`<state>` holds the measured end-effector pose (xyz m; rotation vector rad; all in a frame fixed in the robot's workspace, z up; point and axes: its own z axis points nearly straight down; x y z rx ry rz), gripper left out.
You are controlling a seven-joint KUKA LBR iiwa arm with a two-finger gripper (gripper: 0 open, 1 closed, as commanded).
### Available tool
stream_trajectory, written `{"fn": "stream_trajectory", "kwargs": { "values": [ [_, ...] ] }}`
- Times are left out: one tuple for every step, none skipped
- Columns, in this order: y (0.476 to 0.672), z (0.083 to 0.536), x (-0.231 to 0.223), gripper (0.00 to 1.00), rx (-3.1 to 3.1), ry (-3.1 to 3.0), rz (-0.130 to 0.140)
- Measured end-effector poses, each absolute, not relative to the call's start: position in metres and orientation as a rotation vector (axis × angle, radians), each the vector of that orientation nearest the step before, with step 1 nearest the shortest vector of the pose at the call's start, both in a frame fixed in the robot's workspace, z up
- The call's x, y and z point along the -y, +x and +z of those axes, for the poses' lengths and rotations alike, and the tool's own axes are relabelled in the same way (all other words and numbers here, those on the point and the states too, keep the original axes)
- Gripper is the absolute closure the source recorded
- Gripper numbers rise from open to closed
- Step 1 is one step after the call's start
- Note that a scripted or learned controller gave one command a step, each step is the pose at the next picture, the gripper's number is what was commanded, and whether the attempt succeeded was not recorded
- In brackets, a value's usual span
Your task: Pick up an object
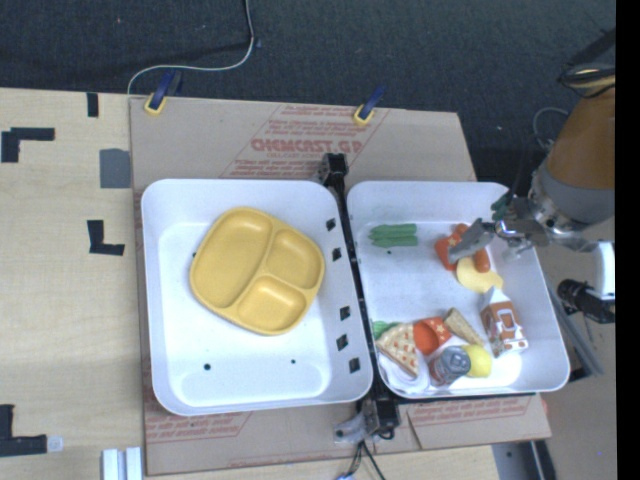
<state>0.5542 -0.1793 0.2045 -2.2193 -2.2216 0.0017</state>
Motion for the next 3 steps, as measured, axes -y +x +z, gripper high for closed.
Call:
{"fn": "stream_trajectory", "kwargs": {
  "values": [
    [0.617,0.079,0.206,0.0,2.229,-2.221,-0.001],
    [0.616,0.097,0.206,1.0,2.231,-2.223,-0.001],
    [0.672,0.149,0.148,1.0,2.234,-2.215,-0.008]
  ]
}}
